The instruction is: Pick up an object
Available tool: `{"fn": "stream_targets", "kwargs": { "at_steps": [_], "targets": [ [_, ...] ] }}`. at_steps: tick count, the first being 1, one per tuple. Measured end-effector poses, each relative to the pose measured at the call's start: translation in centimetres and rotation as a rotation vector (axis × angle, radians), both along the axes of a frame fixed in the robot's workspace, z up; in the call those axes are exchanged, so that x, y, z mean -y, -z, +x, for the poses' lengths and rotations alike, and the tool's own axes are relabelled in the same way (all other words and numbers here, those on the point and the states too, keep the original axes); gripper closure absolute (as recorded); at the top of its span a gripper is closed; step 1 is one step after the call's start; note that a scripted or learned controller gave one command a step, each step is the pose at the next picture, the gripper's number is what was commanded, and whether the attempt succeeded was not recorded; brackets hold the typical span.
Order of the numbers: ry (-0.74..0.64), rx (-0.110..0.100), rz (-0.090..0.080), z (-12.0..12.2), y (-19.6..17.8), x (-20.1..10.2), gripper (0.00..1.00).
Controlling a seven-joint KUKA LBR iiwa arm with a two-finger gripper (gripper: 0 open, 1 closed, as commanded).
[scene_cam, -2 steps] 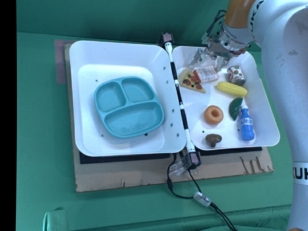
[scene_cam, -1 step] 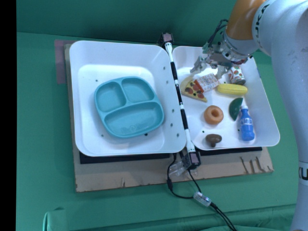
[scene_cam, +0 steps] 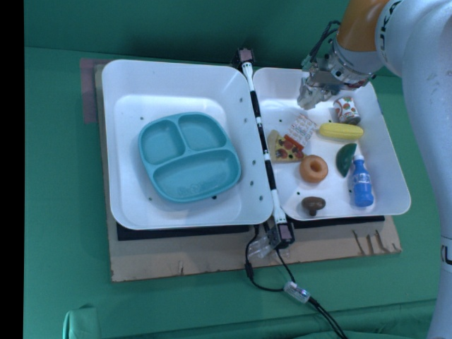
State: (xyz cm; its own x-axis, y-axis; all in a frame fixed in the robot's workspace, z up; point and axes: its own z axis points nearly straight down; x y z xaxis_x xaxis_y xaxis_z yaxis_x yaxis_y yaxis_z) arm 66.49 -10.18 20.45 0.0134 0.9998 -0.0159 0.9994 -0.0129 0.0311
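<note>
A: From the overhead camera, how far along was the pick?

B: Barely begun, as I judged it. The tool [scene_cam: 308,99] hung at the far end of the right bin [scene_cam: 395,189], low over bare white floor, and nothing showed between its tips. Whether it was released or clenched I couldn't tell; the end of it was too small and blurred.

A: And the things it might take?

B: All lying in that right bin. A small patterned cup [scene_cam: 345,109] sat just beside the tool, with a yellow corn cob [scene_cam: 341,131] next to it. A white packet [scene_cam: 301,128] lay just below the tool, touching a pizza slice [scene_cam: 284,147]. Nearer the camera were a doughnut [scene_cam: 313,168], a green wedge [scene_cam: 345,158], a blue bottle [scene_cam: 361,181] and a brown mushroom [scene_cam: 313,205].

A: So what was left?

B: Everything, I'd say: settling on one item, closing on it, lifting it clear. The cup or the packet looked the closest candidates.

A: The other bin?

B: The left bin [scene_cam: 120,189] carried a teal divided plate [scene_cam: 189,157], well apart from the arm.

A: And the setting?

B: Both bins sat on a cardboard sheet [scene_cam: 176,260] over a green-covered bench [scene_cam: 63,224]. A black-and-white rod [scene_cam: 260,129] ran between the bins, and a cable [scene_cam: 296,288] trailed off toward the front.
</note>
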Motion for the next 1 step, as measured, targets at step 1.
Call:
{"fn": "stream_targets", "kwargs": {
  "at_steps": [1],
  "targets": [
    [0.000,-0.001,0.000,0.00,0.01,-0.01,0.00]
  ]
}}
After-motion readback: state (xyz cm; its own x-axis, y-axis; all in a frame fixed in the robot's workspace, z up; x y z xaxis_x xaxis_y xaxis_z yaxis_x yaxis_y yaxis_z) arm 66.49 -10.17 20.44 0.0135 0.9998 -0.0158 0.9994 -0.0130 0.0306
